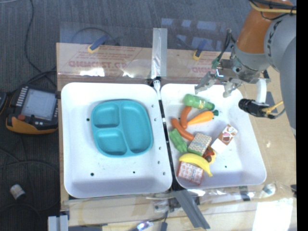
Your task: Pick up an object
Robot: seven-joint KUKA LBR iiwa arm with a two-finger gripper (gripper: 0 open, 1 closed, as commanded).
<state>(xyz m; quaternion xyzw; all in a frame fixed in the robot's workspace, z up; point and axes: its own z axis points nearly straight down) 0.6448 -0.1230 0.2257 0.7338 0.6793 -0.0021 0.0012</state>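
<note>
Arm [269,28] cut off top-right; strawberry [208,154] half hidden under banana [197,161].

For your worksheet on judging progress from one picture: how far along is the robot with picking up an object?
Done: the arm has reached over the right bin, its pincer open above the far end. In hand: nothing; no item sits between its fingers. Left: the whole grasp. The green bottle, carrot and banana all lie in the bin, and the blue plate sits in the left bin.
</note>
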